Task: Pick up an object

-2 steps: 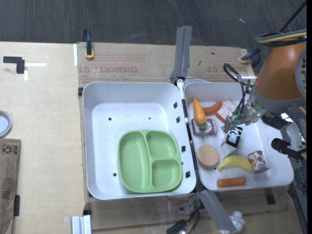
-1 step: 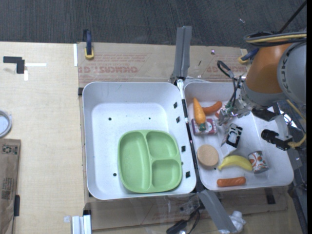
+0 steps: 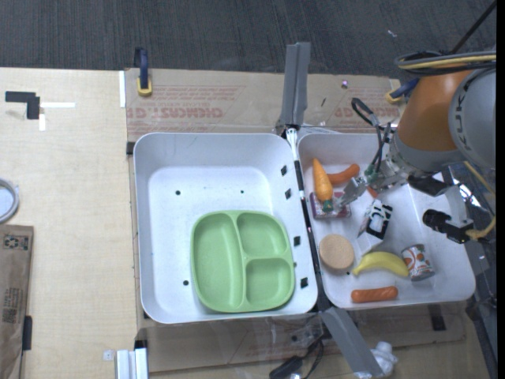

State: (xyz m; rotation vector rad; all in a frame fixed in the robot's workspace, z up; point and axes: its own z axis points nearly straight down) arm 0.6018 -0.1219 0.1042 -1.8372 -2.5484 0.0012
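Note:
My gripper (image 3: 349, 193) hangs low over the upper left part of the right bin (image 3: 450, 289), reaching in from the grey arm with the orange band (image 3: 430, 110). Its tip is right beside a small pink-and-white packet (image 3: 323, 206) and just right of an orange carrot (image 3: 322, 179). A red-orange piece (image 3: 345, 172) lies behind it. Lower in the same bin lie a tan round disc (image 3: 337, 252), a yellow banana (image 3: 380, 263), a small can (image 3: 417, 261), a red sausage (image 3: 374, 294) and a black-and-white item (image 3: 379, 219). I see nothing clearly held.
The left bin (image 3: 158, 212) holds a green divided plate (image 3: 242, 260). A grey post (image 3: 296, 85) rises behind the wall between the bins. Black arm parts (image 3: 446, 223) overhang the right bin's right side. Cardboard lies behind the bins.

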